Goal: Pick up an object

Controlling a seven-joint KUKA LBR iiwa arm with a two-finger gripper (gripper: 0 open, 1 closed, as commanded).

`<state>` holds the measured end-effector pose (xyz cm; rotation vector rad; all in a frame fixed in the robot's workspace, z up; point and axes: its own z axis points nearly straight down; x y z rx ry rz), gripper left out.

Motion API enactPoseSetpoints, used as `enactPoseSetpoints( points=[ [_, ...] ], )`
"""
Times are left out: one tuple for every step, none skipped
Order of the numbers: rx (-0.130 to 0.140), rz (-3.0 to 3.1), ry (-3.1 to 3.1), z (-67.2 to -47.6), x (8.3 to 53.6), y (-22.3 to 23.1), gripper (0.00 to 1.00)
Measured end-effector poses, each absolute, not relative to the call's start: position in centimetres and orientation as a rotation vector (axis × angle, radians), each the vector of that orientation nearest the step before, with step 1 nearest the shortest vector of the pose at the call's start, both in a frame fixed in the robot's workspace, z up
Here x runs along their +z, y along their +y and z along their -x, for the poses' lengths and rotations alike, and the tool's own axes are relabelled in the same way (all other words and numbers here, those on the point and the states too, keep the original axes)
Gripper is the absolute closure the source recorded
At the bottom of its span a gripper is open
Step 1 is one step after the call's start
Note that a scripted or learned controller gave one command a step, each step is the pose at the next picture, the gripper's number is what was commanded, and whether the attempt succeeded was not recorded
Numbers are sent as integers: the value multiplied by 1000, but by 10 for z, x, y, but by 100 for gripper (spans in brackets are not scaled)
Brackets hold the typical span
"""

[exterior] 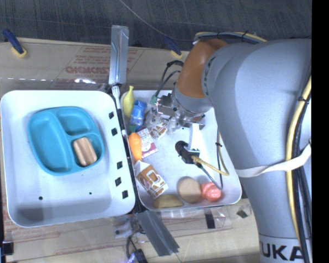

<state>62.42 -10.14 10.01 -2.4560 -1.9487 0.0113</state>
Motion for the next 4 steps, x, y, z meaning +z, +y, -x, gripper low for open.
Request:
enactPoseSetpoints(
  points=[
    [1, 2391, -2035, -619, 193, -69, 100],
    [3, 2413, -2009, -550, 244, -130, 100],
    [12, 2432, -1975, -520, 184, -113, 100],
    [2, 2448, -1969, -490, 266, -157, 100]
  ],
)
